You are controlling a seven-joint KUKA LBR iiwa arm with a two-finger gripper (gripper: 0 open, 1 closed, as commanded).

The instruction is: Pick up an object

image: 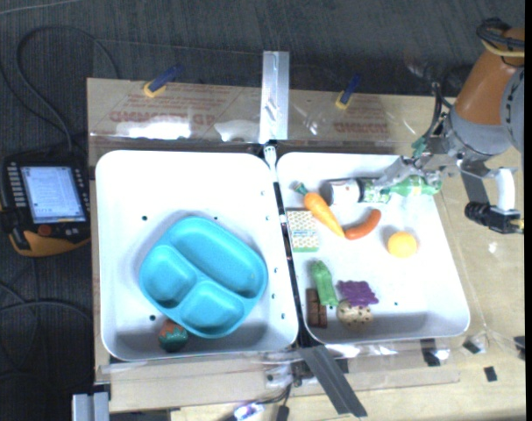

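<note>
The likeliest target is the small bottle-like object (pixel 351 191), white with a dark end, lying on its side at the back of the right bin (pixel 441 261), just beside the top of the carrot (pixel 323 214) and near the orange-red chili-shaped piece (pixel 364 225). The claw (pixel 404 182) hangs over the back right part of that bin, close to the bottle's right end, with something pale green at its tip; whether that belongs to the tool or is a held item I cannot tell, nor how wide the claw stands. To do this step well, I would judge that the descent should centre on the bottle's body and straddle its short axis, keeping clear of the carrot and chili so neither gets nudged or pinched along with it. The yellow ball (pixel 402 244) sits apart toward the right and would be an easier, isolated choice. Further forward lie a green vegetable (pixel 323 282), purple grapes (pixel 358 291), a die-like block (pixel 355 313), a brown piece (pixel 314 309) and a patterned card (pixel 302 231). The left bin (pixel 117 200) holds a blue divided tray (pixel 204 274) and a small strawberry-like toy (pixel 171 335); a pendant (pixel 45 202) rests left of the tabletop (pixel 493 323).
</note>
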